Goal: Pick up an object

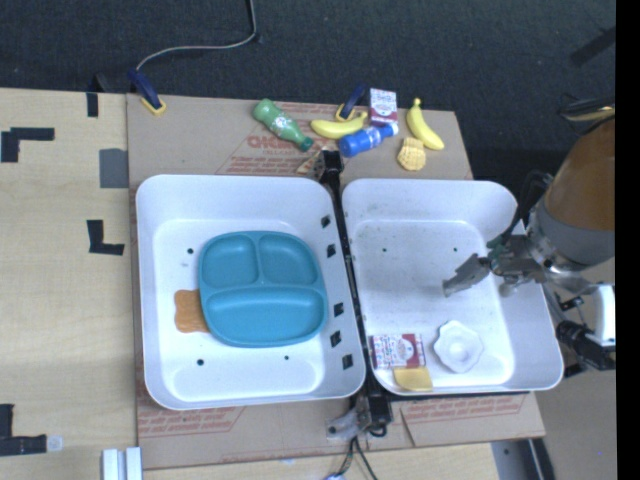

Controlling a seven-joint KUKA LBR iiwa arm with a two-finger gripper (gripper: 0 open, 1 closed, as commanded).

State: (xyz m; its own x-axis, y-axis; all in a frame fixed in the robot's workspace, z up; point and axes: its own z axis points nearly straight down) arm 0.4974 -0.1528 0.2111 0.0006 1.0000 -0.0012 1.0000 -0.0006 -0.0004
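dark carpet is seen behind a pale wooden bench, on which two shallow white bins are set side by side on cardboard. nothing has been picked up yet; the whole grasp is judged still to be done. the gripper (468,276) is held low over the right bin (420,200), near its right wall, and whether its fingers are apart or together cannot be told. no object is seen between them. in the right bin, near the front edge, a small red-and-white packet (393,349), a yellow block (413,377) and a white cup (458,348) are found. in the left bin (165,200), a blue divided plate (263,288) is laid, with an orange piece (187,311) tucked at its left edge. toy bananas (424,127) and bottles (281,124) are scattered behind the bins.
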